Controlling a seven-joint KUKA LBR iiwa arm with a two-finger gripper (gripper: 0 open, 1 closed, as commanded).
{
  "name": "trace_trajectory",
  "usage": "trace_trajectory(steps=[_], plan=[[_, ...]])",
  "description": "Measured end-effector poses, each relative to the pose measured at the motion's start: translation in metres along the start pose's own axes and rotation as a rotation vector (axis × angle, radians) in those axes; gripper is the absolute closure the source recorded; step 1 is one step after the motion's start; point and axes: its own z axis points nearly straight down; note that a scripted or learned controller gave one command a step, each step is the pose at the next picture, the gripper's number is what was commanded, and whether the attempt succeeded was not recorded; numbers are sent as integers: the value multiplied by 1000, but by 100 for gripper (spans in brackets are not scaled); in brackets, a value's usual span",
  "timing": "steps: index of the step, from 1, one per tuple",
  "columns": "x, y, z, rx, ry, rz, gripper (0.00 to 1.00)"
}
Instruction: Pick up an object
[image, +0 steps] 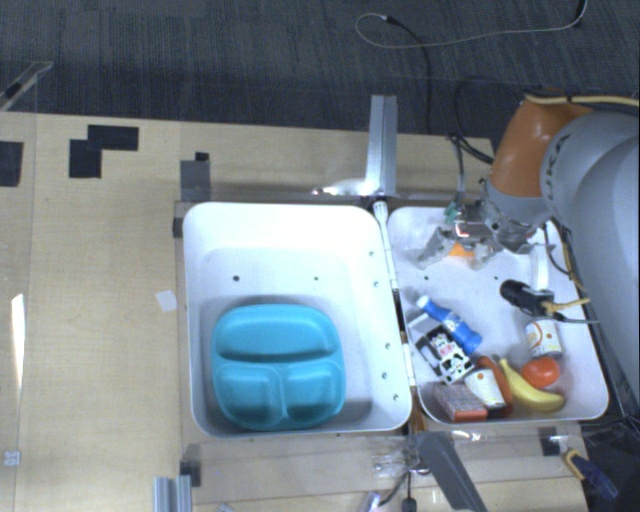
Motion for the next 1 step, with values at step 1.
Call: trace_trajectory(steps=[1], plan=[[-21,-91,-19,-45,-11,337,0]])
